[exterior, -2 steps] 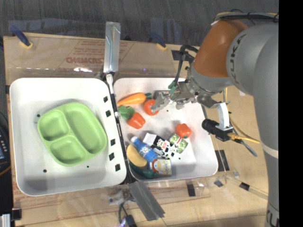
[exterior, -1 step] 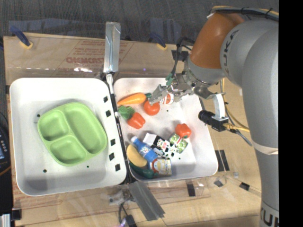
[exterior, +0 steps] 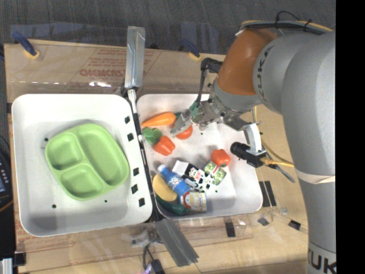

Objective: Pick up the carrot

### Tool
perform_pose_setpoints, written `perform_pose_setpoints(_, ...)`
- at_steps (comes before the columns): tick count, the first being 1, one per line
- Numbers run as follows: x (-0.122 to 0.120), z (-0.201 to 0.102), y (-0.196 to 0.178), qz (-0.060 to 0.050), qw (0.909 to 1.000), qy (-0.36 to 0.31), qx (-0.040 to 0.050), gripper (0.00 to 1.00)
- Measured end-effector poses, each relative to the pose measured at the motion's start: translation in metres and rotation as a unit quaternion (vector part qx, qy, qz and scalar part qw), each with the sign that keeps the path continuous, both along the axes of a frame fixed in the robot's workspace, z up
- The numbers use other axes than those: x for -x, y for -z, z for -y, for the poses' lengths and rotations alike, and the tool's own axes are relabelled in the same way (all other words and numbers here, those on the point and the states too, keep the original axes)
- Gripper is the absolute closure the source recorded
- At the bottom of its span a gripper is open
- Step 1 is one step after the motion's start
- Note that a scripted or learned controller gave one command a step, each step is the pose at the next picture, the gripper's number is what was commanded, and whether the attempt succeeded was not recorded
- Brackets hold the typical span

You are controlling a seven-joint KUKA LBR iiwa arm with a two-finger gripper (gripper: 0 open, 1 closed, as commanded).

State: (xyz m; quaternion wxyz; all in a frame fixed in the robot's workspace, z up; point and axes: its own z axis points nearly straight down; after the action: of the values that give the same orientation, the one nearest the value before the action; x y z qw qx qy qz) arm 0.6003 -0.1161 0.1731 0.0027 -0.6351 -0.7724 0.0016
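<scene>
- The gripper (exterior: 190, 120) is seen low over the right bin (exterior: 248, 181); whether anything is grasped cannot be told.
- The carrot (exterior: 159, 119) is found lying just to the gripper's left, close to it, pointing toward the bin divider.
- A green divided plate (exterior: 86, 160) is seen in the left bin (exterior: 25, 153), well apart from the gripper.

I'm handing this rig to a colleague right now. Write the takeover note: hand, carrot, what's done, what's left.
Hand: down in the right bin, near its top edge, just right of the carrot's tip; its grip state cannot be read from here.
Carrot: lying on the bin floor by the divider, above the orange pepper; nothing shows it gripped.
Green plate: in the left bin.
Done: approach to the carrot.
Left: grasp and lift.
</scene>
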Motion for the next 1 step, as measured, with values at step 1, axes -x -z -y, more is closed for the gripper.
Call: perform_pose_setpoints(1,-0.0346,0.01,-0.0176,0.002,0.9946,0.104,0.0012,0.0)
